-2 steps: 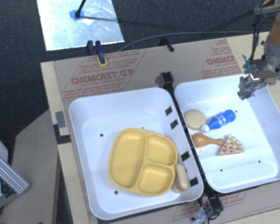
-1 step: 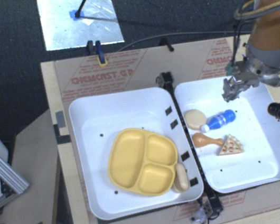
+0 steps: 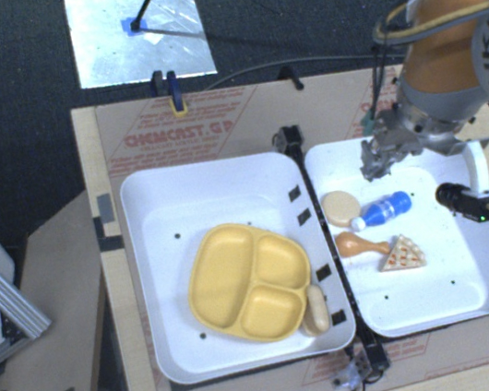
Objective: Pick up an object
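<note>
Objects for picking are spread over two white bins.
A yellow divided tray [image 3: 251, 294] is seen in the left bin [image 3: 156, 252], with a beige bread roll [image 3: 316, 308] touching its lower right edge. In the right bin [image 3: 486, 288] are gathered a blue bottle [image 3: 385, 209], a round tan disc [image 3: 340, 208], a small wooden spoon-like piece [image 3: 361, 242] and a waffle-patterned wedge [image 3: 402, 254]. The gripper [image 3: 375, 160] is held above the right bin's upper part, near the bottle; how far it is spread cannot be told.

I read "CHEMCAST GP" in red on the brown sheet [image 3: 178, 128], upper middle of frame, printed upside down.
</note>
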`<state>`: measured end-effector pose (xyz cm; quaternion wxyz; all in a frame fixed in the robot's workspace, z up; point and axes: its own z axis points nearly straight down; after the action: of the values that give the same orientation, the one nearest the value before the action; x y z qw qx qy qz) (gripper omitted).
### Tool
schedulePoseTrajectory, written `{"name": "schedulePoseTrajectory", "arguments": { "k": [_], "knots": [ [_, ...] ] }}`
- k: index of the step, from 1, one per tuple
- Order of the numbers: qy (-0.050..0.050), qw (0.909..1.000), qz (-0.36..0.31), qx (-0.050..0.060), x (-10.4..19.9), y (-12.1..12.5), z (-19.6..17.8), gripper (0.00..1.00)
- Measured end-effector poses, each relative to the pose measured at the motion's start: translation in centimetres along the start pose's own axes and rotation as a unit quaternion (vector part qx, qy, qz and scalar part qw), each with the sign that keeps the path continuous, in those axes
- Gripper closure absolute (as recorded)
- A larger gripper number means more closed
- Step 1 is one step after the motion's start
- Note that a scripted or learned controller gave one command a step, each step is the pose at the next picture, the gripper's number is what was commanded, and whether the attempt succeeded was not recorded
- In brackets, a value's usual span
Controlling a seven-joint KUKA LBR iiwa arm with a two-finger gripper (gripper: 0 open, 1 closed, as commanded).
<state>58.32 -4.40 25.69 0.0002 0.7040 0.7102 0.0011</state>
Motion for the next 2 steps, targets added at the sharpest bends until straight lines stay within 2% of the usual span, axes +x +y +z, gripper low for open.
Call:
{"name": "schedulePoseTrajectory", "arguments": {
  "k": [1, 2],
  "knots": [
    [0.000, 1.0000, -0.001, 0.000, 5.1, 0.8, -0.4, 1.00],
    [0.000, 1.0000, 0.000, 0.001, 9.4, 1.4, 1.1, 1.00]
  ]
}}
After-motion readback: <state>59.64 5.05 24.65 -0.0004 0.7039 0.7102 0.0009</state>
